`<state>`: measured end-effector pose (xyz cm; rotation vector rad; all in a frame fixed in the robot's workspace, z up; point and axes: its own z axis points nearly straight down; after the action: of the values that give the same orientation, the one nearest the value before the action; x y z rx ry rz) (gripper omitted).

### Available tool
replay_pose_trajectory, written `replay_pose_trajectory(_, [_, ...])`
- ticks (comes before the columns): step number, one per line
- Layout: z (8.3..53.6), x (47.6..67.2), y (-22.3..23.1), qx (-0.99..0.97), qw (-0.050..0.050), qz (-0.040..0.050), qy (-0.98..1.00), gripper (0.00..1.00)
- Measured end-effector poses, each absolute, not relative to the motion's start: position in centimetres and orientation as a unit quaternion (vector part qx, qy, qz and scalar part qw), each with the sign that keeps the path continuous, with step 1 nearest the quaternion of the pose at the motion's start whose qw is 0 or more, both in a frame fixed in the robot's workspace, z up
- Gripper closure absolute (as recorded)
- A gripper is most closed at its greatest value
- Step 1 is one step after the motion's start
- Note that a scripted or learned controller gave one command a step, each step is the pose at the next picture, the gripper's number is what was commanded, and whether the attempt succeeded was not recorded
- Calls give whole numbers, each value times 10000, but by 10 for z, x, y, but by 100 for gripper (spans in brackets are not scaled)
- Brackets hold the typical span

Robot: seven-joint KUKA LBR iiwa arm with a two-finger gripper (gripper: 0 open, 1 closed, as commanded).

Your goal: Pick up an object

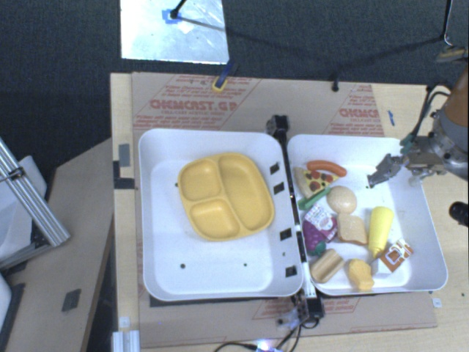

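Both white bins (157, 218) look smooth, slightly glossy moulded plastic, the yellow divided plate (223, 195) matt plastic, toy food such as the corn cob (379, 229) shiny plastic, the printed sheet (194, 105) under them brown cardboard, the far panel (146, 20) dull reflective metal.

Two bins side by side mid-frame. Left bin (157, 218) holds a divided plate (223, 195), roughly centred. Right bin (421, 226) holds toy foods bunched in its left and lower part: hot dog (326, 169) uppermost, corn cob (379, 229) right of bread slice (352, 229), bun (327, 265) at bottom. Gripper (388, 169) at bin's upper right.
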<state>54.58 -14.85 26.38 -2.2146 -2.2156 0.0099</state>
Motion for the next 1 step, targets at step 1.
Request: replay_pose_trajectory(1, [270, 548, -148, -7060, -8, -4, -7082, 0])
